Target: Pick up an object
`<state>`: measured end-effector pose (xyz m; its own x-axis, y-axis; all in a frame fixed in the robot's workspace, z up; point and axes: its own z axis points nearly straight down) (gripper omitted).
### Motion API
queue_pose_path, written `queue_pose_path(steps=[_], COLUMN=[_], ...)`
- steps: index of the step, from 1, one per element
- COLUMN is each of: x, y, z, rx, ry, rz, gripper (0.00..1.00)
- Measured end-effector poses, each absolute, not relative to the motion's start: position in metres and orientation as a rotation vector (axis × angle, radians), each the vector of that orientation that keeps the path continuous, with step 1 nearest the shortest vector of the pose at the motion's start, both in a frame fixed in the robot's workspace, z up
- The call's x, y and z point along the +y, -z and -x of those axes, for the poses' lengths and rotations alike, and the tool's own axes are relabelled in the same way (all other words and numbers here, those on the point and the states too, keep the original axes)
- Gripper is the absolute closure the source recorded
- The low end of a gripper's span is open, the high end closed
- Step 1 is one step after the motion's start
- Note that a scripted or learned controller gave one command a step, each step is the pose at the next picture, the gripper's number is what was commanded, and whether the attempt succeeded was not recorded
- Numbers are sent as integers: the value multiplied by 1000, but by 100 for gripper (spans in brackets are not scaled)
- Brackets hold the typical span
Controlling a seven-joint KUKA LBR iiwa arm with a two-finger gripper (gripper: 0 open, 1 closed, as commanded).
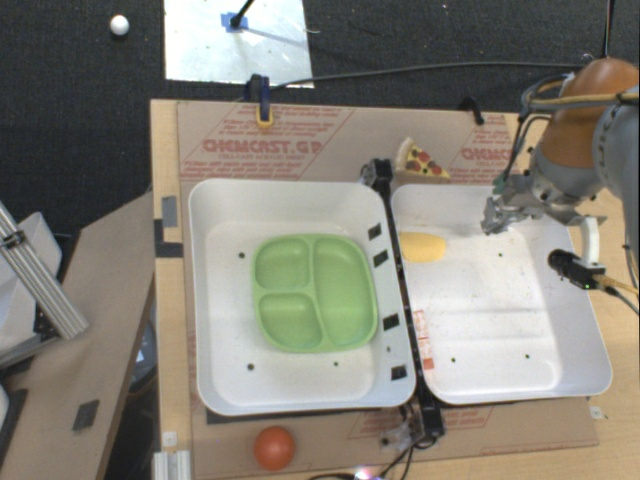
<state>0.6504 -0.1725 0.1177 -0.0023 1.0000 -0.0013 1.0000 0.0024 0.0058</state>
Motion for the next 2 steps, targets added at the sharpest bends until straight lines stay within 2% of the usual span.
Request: queue_pose_path(steps=[1, 2], x=[-177, -174], y=[-163, -211], z=[-651, -660], rx=[2217, 2223], ry=[-5, -7], rz=[-2218, -2210], gripper=[100, 100])
